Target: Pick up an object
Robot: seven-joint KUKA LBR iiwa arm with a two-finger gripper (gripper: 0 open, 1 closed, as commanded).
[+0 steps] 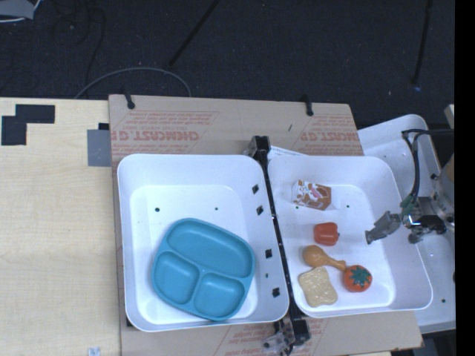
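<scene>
The right bin holds several small items: a white and brown packet, a red pepper, a tan drumstick, a red tomato with a green top and a pale slice of toast. My gripper reaches in over the bin's right side, to the right of the red pepper and apart from it. It is small and dark against the bin wall. I see nothing in it.
The left bin holds a blue divided plate. A black divider runs between the bins. Cables and arm parts crowd the right bin's right rim. Wooden bench lies to the left.
</scene>
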